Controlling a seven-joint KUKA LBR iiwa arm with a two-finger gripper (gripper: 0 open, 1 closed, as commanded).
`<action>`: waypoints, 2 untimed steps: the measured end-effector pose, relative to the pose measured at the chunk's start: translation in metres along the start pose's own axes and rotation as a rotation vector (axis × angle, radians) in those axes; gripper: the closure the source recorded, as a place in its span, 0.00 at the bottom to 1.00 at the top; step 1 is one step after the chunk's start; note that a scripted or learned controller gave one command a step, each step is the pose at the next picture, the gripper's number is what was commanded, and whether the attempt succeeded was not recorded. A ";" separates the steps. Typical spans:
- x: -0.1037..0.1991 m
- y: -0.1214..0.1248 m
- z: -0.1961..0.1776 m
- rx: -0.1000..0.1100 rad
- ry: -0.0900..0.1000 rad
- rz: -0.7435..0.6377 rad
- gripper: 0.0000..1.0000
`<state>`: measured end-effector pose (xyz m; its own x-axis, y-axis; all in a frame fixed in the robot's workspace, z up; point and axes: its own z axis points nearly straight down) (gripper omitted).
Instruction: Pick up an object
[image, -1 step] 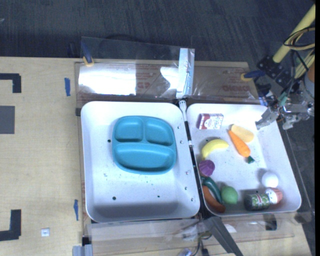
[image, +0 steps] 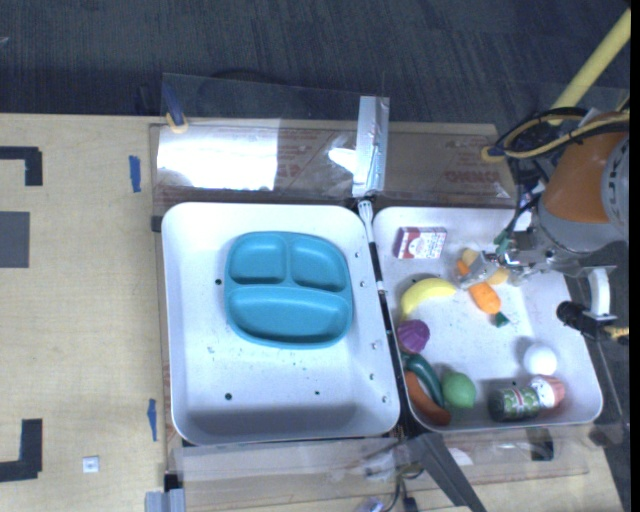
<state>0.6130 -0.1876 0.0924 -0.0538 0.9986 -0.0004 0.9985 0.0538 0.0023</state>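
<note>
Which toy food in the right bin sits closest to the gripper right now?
The orange carrot, just below the gripper. The yellow banana lies farther left; the white egg lies lower.

I see the pale wooden bench (image: 70, 300) bearing two shallow white plastic bins side by side, left (image: 190, 390) and right (image: 580, 400).

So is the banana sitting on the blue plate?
No, the banana lies in the right bin beside a purple toy, while the blue plate sits in the left bin.
</note>
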 end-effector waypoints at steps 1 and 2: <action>0.000 0.001 -0.011 -0.004 -0.001 -0.001 1.00; 0.070 0.004 -0.139 -0.006 0.000 0.196 1.00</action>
